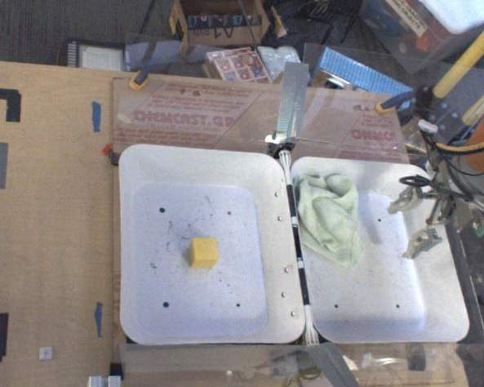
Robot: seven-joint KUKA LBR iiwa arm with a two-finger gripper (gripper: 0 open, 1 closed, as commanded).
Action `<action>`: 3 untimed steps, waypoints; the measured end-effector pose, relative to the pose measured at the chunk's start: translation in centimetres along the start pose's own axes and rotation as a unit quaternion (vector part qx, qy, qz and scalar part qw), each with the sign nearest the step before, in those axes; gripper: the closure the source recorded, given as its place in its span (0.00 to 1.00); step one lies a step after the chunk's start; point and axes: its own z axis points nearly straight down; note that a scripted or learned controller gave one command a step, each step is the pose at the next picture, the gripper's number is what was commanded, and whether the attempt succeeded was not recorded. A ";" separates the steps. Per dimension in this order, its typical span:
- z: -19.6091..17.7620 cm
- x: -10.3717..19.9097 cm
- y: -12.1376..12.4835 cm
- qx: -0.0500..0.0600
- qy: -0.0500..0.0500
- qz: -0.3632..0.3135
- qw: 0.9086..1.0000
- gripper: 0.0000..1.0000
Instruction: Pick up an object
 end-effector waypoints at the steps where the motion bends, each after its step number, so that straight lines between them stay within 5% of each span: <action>1: -2.0 -5.4 0.3 0.001 -0.002 -0.091 0.996 0.00; 2: -16.7 6.5 0.5 0.001 -0.001 -0.210 0.978 0.00; 3: -14.9 6.6 0.6 0.000 0.000 -0.172 0.985 0.00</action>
